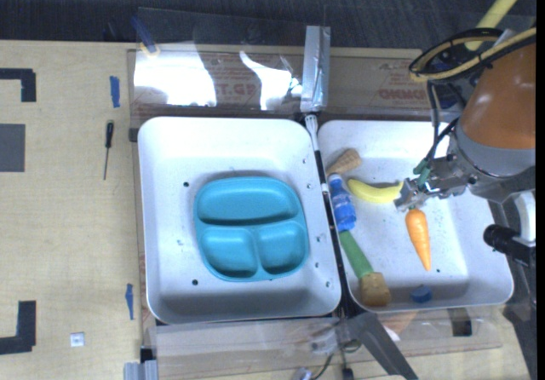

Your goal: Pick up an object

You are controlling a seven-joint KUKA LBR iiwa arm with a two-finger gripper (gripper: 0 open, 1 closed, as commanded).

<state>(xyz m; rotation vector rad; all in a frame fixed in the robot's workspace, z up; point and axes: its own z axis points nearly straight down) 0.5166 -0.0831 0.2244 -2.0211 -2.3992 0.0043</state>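
In the right bin (477,285) lie a yellow banana (370,191), an orange carrot (418,238), a blue tube-shaped toy (342,205) and a green stick (356,255) with a tan block (373,289) at its near end. My gripper (412,192) hangs low over the bin, right at the banana's right tip and just above the carrot's thick end. Nothing is clearly held in it. The arm's wrist covers the bin's right rear part.
The left bin (162,157) holds a blue divided plate (251,225). A tan cork-like piece (343,161) lies near the divider, and a small blue cap (421,293) rests by the right bin's front wall. Yellow and black cables (460,50) loop above the arm.
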